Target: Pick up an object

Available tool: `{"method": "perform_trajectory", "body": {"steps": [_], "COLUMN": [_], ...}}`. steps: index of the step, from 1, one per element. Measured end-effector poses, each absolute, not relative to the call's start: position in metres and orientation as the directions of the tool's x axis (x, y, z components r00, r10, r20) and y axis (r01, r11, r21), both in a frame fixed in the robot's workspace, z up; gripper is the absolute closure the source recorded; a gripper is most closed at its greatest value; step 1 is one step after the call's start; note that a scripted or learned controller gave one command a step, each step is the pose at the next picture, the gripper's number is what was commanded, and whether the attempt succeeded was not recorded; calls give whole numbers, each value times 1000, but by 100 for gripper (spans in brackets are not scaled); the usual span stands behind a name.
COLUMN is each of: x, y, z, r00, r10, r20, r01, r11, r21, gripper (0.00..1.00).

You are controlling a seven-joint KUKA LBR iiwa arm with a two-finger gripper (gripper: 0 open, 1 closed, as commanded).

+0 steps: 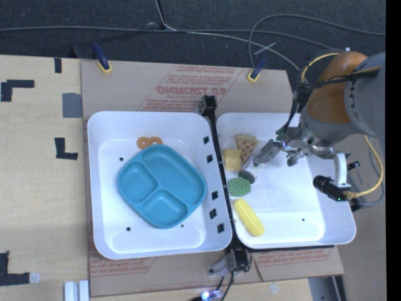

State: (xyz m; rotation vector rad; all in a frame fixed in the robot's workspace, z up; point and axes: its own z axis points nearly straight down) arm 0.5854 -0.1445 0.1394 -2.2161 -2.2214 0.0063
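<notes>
You cannot tell from the camera view whether the two-finger gripper (263, 155) is released or clenched: its dark tips are small, blurred and overlapped by the wrist hardware, and no object is visible between them. The grey arm with the orange band (335, 99) enters from the right and is cut off at the frame edge; it covers part of the upper right rim of the right white bin (294, 227). Note the candidate objects in the right bin, all crowded against its left wall: a tan waffle-patterned triangular toy piece (245, 145) at the top, a pale yellow block (232, 159) just below and left of it, a green round flat piece (239, 186) lower down with a small dark grey object (246, 176) touching its upper edge, and a yellow toy corn cob (248, 217) lying at a slant near the lower left. The grey object is too small to identify. The gripper sits just right of the waffle piece and the block, above the green piece. The right half and the lower floor of this bin offer open white surface. In the left white bin (103, 187), a blue three-compartment plastic tray (161, 185) occupies the centre, and a small orange pretzel-shaped item (149, 142) lies just beside its upper edge. The black divider (216, 180) separates the bins.
</notes>
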Motion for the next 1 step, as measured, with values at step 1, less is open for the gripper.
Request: {"method": "perform_trajectory", "body": {"steps": [1], "x": [586], "y": [-143], "z": [87], "r00": [-3], "r10": [1000], "r20": [0], "r01": [1000], "r11": [3], "r21": [0], "gripper": [0]}}
